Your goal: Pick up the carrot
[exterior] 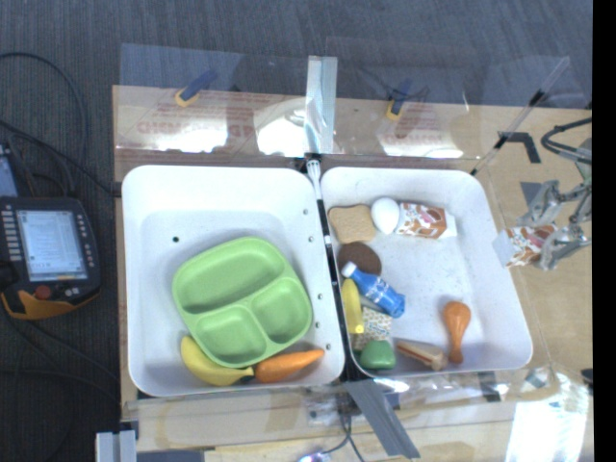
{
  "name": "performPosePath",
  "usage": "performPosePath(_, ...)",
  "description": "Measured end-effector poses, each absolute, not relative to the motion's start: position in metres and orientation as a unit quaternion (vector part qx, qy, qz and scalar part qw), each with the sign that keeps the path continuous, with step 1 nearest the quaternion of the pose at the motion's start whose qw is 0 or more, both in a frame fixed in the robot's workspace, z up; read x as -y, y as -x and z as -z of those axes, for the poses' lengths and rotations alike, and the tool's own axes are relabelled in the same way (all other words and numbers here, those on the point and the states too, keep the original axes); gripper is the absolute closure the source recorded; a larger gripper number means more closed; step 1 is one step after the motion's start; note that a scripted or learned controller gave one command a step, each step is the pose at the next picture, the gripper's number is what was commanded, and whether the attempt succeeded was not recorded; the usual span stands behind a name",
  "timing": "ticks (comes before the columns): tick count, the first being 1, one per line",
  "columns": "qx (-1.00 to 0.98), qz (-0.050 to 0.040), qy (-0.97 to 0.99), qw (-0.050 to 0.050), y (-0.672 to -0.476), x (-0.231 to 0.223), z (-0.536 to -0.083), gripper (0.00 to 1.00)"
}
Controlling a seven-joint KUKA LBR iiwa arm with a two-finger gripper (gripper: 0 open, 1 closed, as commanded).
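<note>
The carrot [289, 363] is orange and tapered. It lies on its side at the front edge of the left bin [146, 248], its tip pointing right toward the divider. It touches the front rim of a green divided plate [243, 301]. A yellow banana [210, 364] lies just left of it, partly under the plate's edge.
The right bin [493, 258] holds a white egg [385, 215], a printed packet [423, 221], a blue bottle [375, 293], a green pepper [378, 355] and an orange drumstick [455, 325]. A pendant [48, 248] rests left of the bench. Metal clutter [553, 229] sits at the right.
</note>
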State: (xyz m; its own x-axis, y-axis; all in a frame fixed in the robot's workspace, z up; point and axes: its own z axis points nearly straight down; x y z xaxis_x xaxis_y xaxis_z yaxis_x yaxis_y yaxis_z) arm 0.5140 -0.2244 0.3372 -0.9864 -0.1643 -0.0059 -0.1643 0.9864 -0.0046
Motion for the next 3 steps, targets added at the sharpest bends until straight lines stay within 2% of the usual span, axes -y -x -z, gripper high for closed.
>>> performPosePath(1, -0.994, 0.0001, 0.106, 0.0, -0.512, 0.223, -0.299, 1.0)
performPosePath(2, -0.984, 0.0003, 0.179, 0.001, -0.492, 0.219, -0.277, 1.0)
performPosePath(3, -0.988, 0.0001, 0.157, 0.003, -0.566, 0.195, -0.306, 1.0)
